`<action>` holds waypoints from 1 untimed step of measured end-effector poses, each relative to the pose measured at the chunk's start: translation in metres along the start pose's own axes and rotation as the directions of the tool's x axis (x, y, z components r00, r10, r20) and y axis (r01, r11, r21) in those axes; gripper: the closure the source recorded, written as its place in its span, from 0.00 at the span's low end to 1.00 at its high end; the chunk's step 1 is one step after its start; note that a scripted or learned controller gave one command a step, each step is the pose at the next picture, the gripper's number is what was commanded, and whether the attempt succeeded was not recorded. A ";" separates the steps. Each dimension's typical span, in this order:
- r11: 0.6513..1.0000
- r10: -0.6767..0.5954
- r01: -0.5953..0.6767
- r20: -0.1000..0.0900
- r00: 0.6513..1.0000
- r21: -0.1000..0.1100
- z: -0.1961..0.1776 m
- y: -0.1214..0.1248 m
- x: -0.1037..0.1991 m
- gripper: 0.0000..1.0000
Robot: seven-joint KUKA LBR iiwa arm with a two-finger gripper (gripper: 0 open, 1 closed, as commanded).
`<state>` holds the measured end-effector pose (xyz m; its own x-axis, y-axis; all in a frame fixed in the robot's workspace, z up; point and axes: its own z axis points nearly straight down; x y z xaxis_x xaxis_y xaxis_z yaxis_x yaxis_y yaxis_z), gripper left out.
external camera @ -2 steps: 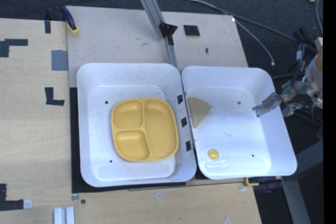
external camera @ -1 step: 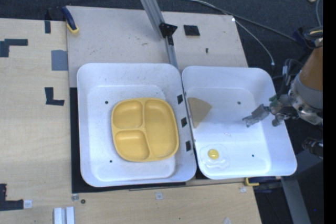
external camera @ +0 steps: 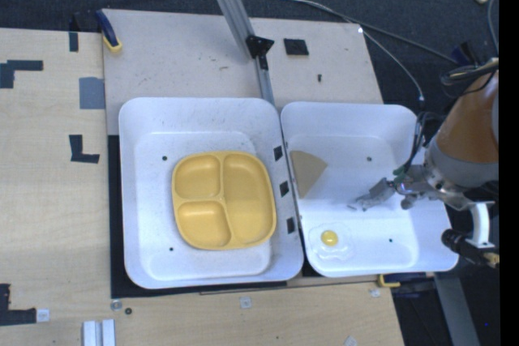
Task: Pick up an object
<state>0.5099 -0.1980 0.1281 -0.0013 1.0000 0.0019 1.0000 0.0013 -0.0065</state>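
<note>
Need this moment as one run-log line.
gripper: low in right bin, holding nothing seen | fried egg: near front wall | yellow plate: left bin

Bench (external camera: 203, 69) bearing two white bins

The left bin (external camera: 142, 174) and right bin (external camera: 357, 126) sit side by side, touching, toward the bench's five o'clock; a blue-and-yellow clamp (external camera: 108, 32) grips its eleven o'clock corner.

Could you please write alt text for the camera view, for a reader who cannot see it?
A grey robot arm reaches from the right into the right-hand white bin, its gripper low over the bin floor above a fried egg toy and beside a tan triangular piece. The left-hand white bin holds a yellow divided plate.
</note>
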 end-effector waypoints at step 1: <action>1.000 0.002 -0.002 0.005 1.000 -0.009 0.042 0.001 -0.001 0.00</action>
<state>0.5110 -0.1989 0.0859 0.0004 1.0000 -0.0031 1.0000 -0.0004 0.0026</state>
